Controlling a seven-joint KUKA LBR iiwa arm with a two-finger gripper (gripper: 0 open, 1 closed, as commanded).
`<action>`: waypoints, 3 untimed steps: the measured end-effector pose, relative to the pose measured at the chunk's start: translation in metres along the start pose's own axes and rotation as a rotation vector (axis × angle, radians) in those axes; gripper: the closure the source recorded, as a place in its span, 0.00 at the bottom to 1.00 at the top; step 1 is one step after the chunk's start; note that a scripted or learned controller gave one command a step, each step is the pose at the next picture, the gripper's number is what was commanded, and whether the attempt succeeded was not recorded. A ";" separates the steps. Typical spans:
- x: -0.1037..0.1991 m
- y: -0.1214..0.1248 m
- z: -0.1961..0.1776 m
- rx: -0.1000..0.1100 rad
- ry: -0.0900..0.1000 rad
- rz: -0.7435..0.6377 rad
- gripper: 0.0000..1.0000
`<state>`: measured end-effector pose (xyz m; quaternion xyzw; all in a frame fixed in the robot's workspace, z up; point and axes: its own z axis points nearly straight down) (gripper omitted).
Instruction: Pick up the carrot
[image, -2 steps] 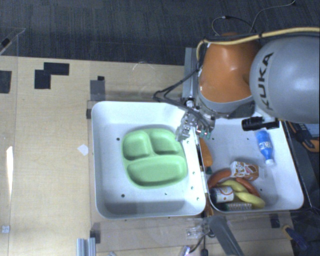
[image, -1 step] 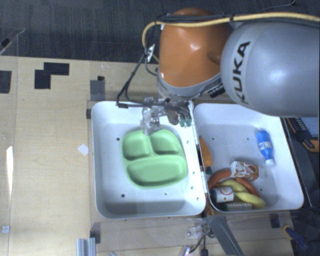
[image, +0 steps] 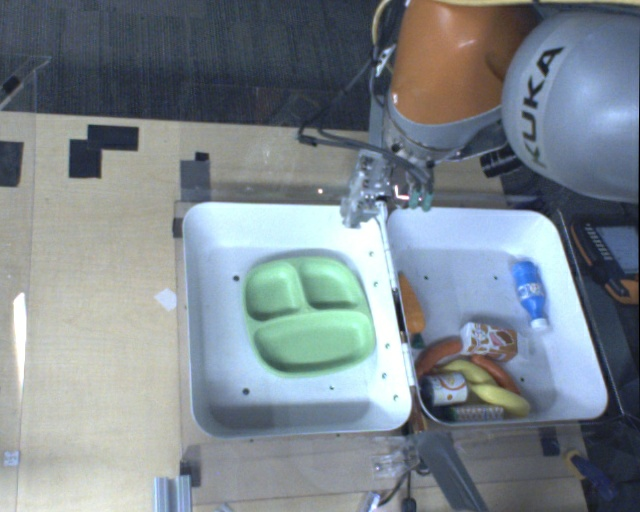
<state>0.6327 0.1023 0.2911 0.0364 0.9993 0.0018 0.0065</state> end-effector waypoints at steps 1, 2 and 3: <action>-0.022 0.011 0.032 -0.002 0.001 -0.442 1.00; -0.030 -0.028 0.070 -0.002 0.004 -0.693 1.00; -0.046 -0.123 0.061 0.001 0.001 -0.693 1.00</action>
